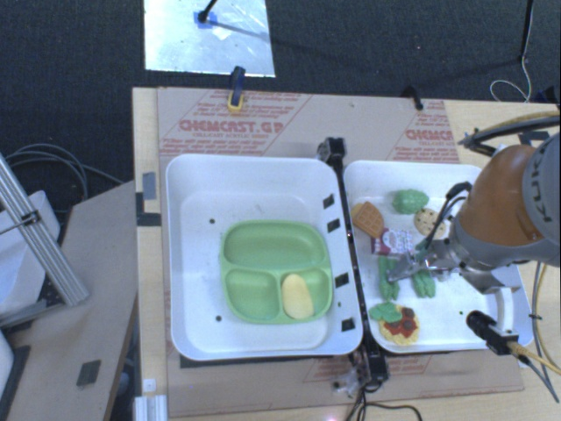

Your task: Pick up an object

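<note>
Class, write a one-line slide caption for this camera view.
KUKA arm's gripper reaches among toy foods in the right bin; green tray sits in the left bin.

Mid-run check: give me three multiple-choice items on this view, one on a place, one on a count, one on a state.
1. Where is the yellow item?
A. lower right compartment of the green tray
B. right bin
C. on the bench

2. How many compartments does the green tray have?
A. two
B. three
C. five

3. Where is the end effector?
A. over the left bin
B. over the right bin, among the toy foods
C. off the bench

Key: 1 A, it lies inside that section; 2 B, one long top section, two below; 3 B, it sits low beside the green pieces.
</note>
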